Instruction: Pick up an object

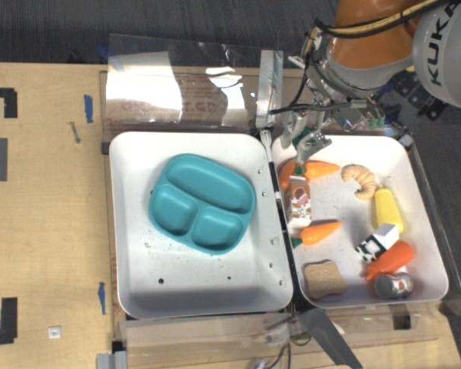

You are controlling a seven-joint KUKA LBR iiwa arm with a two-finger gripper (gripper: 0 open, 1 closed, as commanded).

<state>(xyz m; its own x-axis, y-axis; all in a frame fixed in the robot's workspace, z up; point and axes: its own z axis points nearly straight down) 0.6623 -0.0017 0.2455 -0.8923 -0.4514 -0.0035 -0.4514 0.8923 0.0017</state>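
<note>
The gripper (313, 138) hangs over the right bin's (424, 206) far-left corner, just above a carrot (321, 170), likely lining up a grasp. Whether its fingers are spread or closed I cannot tell; nothing seems held.

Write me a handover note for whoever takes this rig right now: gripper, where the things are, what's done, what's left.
Gripper: at the top left corner of the right bin, above the toys; nothing seen between its fingers, and whether they are open or shut cannot be told.
Right bin holds: two carrots, a croissant, a corn cob, a small box, a bread slice, a black and white toy, an orange piece and a grey can.
Left bin holds a teal divided plate.
Done: nothing lifted.
Left: grasp one object, probably the upper carrot nearest the gripper.
</note>
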